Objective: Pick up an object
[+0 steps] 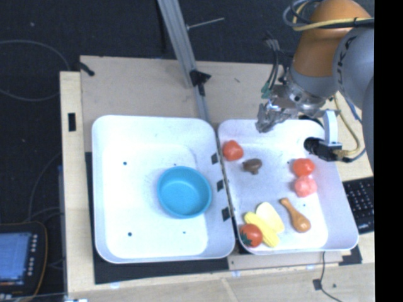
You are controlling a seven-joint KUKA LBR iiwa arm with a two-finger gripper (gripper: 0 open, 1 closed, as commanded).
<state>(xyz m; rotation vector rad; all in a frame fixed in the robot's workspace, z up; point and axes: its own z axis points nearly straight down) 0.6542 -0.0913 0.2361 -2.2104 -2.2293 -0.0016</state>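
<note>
My gripper (267,122) hangs over the far edge of the right bin (337,238), pointing down, with nothing visible between its fingers. Below it in that bin lie a red tomato-like piece (232,150) at the left wall, a small brown piece (252,166), a red piece (303,167) and a pink piece (305,186) on the right. Nearer the front lie a brown gourd-shaped piece (296,215), a yellow piece (266,223) and another red piece (251,234). The gripper touches none of them.
The left bin (126,137) holds a blue bowl (183,191). A grey metal post (179,39) slants up from between the bins at the back. A keyboard (362,203) lies off the bench at the right.
</note>
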